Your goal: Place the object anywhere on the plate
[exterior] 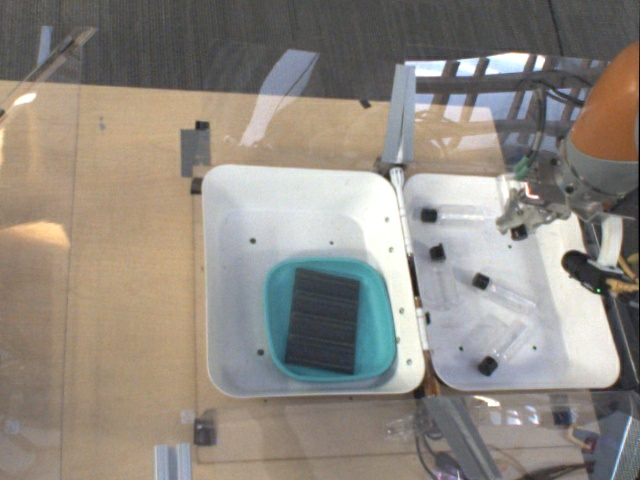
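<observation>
Nearest the camera, along the bottom edge, the wooden bench [100, 368] carries small metal brackets and a tangle of cables at the lower right.

Next comes the left bin [230, 268], a shallow white tray with rounded corners and a smooth, matt surface. In its lower half sits a teal plate [375, 313], squarish with rounded corners and a raised rim. On the plate lies a dark grey ribbed block [323, 320], rectangular, with fine grooves running across it, slightly tilted from the plate's edges.

Beside it, the right bin [590, 358] holds several clear plastic tubes with black caps. One tube [505, 346] lies near the lower edge with its cap toward the front; another tube [500, 290] lies near the middle; a third tube [452, 212] lies near the far edge with its cap at the left. A loose black cap [437, 253] rests near the bin's left wall. The tubes are see-through and hard to trace against the white.

Over the far right part of this bin hangs the gripper [522, 213], a metal piece below the arm's orange band [610, 108]. Whether its fingers are open or closed cannot be told, and nothing can be made out between them. No writing can be read anywhere.

Beyond the bins lie a grey metal frame and dark carpet.
</observation>
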Tool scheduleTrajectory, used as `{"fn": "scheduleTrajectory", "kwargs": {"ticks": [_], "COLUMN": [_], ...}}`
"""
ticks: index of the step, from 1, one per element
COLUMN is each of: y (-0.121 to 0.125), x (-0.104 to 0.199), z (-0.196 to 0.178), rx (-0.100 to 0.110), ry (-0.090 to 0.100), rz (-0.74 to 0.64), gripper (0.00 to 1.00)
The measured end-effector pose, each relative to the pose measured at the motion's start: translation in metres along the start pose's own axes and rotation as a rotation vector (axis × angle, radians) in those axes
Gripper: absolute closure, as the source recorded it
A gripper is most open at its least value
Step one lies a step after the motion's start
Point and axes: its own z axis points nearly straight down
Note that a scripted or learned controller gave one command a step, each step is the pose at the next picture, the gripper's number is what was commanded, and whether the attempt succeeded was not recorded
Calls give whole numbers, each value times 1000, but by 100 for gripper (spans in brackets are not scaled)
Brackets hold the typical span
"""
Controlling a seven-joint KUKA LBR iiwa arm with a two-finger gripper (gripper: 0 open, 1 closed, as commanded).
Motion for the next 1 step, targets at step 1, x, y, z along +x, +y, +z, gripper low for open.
{"fn": "scheduleTrajectory", "kwargs": {"ticks": [1], "y": [-43], "x": [83], "z": [17], "rx": [5], "ry": [1], "rz": [-157], "gripper": [100]}}
